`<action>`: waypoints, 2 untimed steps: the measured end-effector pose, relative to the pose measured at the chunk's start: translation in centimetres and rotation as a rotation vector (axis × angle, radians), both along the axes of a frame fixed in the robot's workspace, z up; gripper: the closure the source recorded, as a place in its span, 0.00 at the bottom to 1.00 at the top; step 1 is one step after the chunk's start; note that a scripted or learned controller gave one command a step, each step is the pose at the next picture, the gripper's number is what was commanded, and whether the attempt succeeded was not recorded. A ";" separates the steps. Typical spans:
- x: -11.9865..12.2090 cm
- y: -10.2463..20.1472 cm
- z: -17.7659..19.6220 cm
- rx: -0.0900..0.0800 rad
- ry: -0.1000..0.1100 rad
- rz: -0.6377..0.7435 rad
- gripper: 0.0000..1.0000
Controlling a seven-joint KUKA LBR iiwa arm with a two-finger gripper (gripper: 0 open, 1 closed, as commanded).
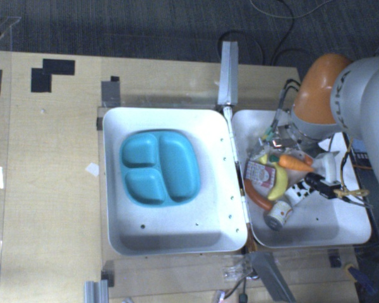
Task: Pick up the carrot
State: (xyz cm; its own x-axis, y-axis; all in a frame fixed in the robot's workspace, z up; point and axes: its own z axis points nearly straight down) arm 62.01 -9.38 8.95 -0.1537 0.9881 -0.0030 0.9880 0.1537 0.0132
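The carrot [296,163] is a short orange piece lying in the right bin [347,232], on top of a pile of other items. The gripper [273,140] hangs low over the back of that bin, just above and to the left of the carrot in the view. The grey arm with its orange band [319,96] reaches in from the right. The carrot's left end lies close to the gripper's tip, and I cannot tell whether they touch.
Around the carrot lie a yellow banana [278,183], a printed packet [259,172], a red-orange sausage-like piece [259,199], a small grey can [278,215] and a black-and-white object [301,191]. The left bin [177,238] holds a blue divided plate [159,167].
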 end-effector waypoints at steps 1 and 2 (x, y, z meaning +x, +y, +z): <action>-3.7 -4.3 0.0 -0.001 0.001 -0.065 0.00; -3.4 -4.0 1.3 0.002 -0.007 -0.062 1.00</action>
